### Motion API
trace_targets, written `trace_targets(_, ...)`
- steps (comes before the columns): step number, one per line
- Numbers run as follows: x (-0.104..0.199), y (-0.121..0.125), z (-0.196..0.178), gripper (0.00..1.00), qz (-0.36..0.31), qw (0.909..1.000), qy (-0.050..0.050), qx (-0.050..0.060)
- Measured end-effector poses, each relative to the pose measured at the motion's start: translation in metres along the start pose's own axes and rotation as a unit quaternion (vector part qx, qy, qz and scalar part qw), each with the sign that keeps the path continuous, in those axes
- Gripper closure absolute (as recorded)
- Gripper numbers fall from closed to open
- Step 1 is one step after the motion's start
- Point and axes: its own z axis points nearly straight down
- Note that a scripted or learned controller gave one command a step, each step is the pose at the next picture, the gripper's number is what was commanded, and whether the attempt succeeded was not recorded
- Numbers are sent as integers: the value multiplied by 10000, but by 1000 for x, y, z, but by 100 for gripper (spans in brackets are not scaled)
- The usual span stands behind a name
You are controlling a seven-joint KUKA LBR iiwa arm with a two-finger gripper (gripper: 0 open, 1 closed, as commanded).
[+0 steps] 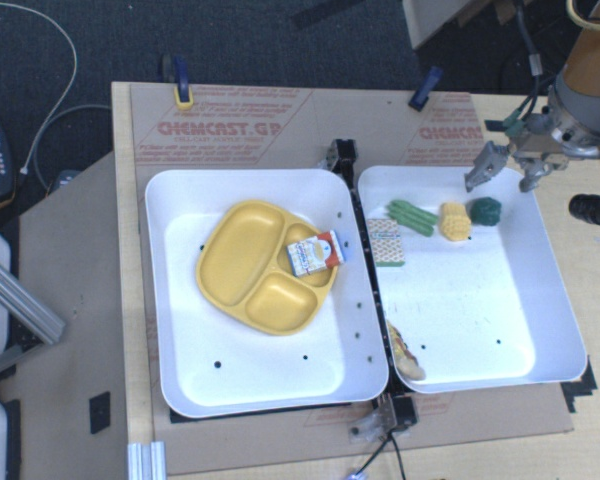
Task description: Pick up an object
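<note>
My gripper [507, 173] hangs open above the far right corner of the right bin [540, 368], nothing between its fingers. Just below it lie a dark green round object [486, 210], a yellow corn cob [455, 221] and a green bean pod [412, 216] in a row along the bin's far side. A pale patterned packet [385, 242] rests near that bin's left wall, and a tan object [404, 353] lies at its near left edge. In the left bin [180, 368] sits a yellow divided plate [245, 268] bearing a small blue and red carton [312, 253].
The two bins stand side by side on a cardboard sheet [280, 118], held by clamps at the back. The arm's wrist and orange band enter at the upper right. Cables and dark floor lie to the left of the bench.
</note>
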Motion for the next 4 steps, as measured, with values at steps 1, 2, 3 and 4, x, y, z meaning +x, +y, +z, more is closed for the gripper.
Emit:
trace_targets(1, 1, 2, -9, 0, -16, 10000, -12, -73)
trace_targets(2, -3, 9, 52, 0, -15, 10000, -5, -38)
trace_targets(3, -5, 4, 115, 0, -13, 10000, -3, -36)
trace_targets(4, -2, 6, 148, 0, -16, 10000, 36, -39)
